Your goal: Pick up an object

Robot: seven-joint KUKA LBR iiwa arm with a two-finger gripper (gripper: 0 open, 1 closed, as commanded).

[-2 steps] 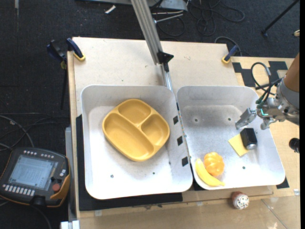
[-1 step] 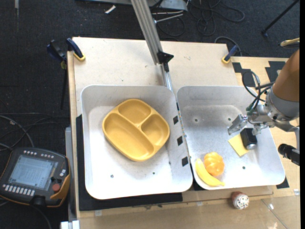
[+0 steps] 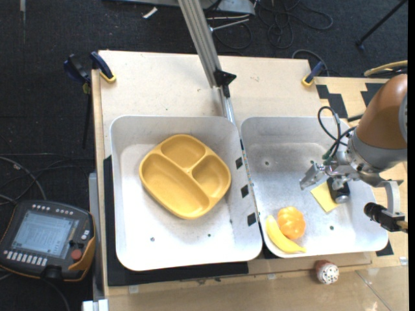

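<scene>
Low over the right bin point(image 3: 285, 138), the pincer point(image 3: 329, 185) sits near that bin's right wall, its tip just at a small yellow block point(image 3: 323, 197) lying flat on the bin floor. Whether it is wide or narrow on the block I cannot tell; the wrist hides the tip. The grey arm point(image 3: 382, 131) with its orange band enters over the bin's right edge.

Toward the bin's near rim lie an orange ball point(image 3: 292, 221) and a yellow banana point(image 3: 280, 238), touching each other, the banana hard against the front wall. The bin's far half and left side are bare floor, giving open room there.

In the left bin point(image 3: 130, 238) one yellow divided plate point(image 3: 185, 175) with three compartments lies near the middle, with bare floor all round it.

Count: two bins, one plate, one block, one ball, one banana. On the counter point(image 3: 155, 76), in front of the right bin, rests one small speckled ball point(image 3: 327, 273).
</scene>
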